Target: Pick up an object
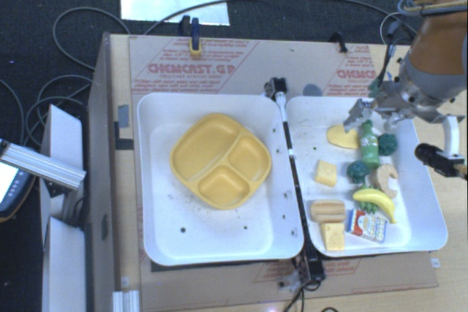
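Note:
My gripper point(374, 115) hangs over the far part of the right bin point(430, 219), its fingers point(356, 116) spread open with nothing between them. Just below it stands a green bottle point(369, 148), its cap close to the fingertips. Around the bottle lie a flat yellow slice point(339, 137), two broccoli pieces point(387, 144) point(357, 171), a cheese cube point(326, 173), a banana point(374, 201), a bread roll point(327, 210), a second cheese block point(333, 235) and a red-and-white carton point(367, 225).
A yellow divided plate point(221, 160) lies in the left bin point(157, 230). The ridge between the bins point(290, 157) runs from front to back. A tan item point(386, 179) sits beside the banana. Cables and a metal rail lie off the bench at the left.

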`<state>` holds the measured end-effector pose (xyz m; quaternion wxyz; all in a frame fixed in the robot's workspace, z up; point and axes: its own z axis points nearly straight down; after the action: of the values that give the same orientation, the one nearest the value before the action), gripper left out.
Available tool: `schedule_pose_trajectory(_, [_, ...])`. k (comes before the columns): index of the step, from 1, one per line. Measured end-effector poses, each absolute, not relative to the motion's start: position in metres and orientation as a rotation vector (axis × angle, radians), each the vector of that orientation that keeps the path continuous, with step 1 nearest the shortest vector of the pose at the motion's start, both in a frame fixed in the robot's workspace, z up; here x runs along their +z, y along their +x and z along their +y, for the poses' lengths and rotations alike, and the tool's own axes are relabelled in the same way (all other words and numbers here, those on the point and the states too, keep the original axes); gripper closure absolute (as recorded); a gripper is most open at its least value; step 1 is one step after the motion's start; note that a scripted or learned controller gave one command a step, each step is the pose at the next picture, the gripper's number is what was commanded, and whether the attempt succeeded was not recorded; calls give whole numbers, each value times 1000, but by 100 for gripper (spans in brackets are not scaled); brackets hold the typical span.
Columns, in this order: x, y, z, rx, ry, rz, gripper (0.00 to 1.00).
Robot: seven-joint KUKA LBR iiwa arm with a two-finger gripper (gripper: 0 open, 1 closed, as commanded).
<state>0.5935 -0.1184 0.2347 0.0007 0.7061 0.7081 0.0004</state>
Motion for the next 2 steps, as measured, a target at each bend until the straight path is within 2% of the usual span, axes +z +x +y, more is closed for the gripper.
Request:
schedule_pose_trajectory(1, [144,591,-134,-1,2220,2223,0])
schedule_pose_trajectory(2, [84,546,-170,0,2220,2221,0])
